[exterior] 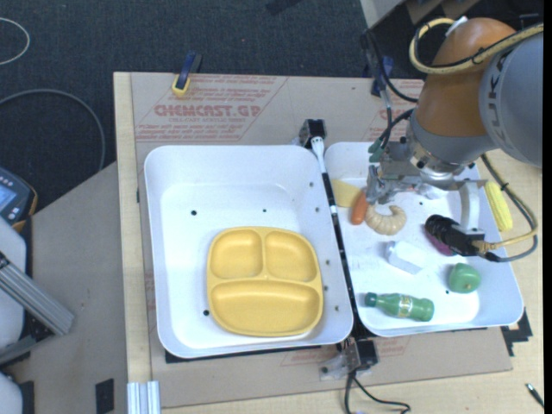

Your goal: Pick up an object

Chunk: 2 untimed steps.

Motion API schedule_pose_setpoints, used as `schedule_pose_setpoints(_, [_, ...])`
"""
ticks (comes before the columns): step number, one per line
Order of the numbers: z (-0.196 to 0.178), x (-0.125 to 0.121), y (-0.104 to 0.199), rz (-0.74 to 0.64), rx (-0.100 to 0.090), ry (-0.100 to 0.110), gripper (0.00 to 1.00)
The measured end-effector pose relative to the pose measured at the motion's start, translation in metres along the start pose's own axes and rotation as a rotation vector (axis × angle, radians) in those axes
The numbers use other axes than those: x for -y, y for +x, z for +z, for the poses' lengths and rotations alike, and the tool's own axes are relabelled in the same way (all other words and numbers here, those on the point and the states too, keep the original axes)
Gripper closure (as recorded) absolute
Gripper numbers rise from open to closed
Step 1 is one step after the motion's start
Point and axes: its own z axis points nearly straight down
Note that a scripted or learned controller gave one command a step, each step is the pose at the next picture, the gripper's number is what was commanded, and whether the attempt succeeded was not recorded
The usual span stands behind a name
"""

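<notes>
Tabletop (216,110): brown board, red printed lettering (reads partly "CHEMCAST"). Bearing: left bin (172,179), white, shallow, at 9 o'clock; right bin (431,274), matching, at 3 o'clock, rims touching; yellow-and-blue clamp (184,76) at 11 o'clock edge.

what the arm covers and the edges cut off

the grey arm (483,76) runs out of the picture at the top and right edges and hides the far right corner of the right bin (483,304). the gripper (374,201) covers the upper end of the orange piece (357,213) and parts of the curled tan thing (386,222) and the yellow wedge (346,192). the small pale piece (402,258) is too small to name. a dark device (12,198) is cut by the left edge.
</notes>
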Motion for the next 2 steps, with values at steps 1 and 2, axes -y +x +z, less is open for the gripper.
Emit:
schedule_pose_setpoints(1, [-0.028,0.052,0.166,-0.022,-0.008,-0.008,1.0])
schedule_pose_setpoints(2, [-0.245,0.105,0.162,-0.008,-0.007,-0.028,1.0])
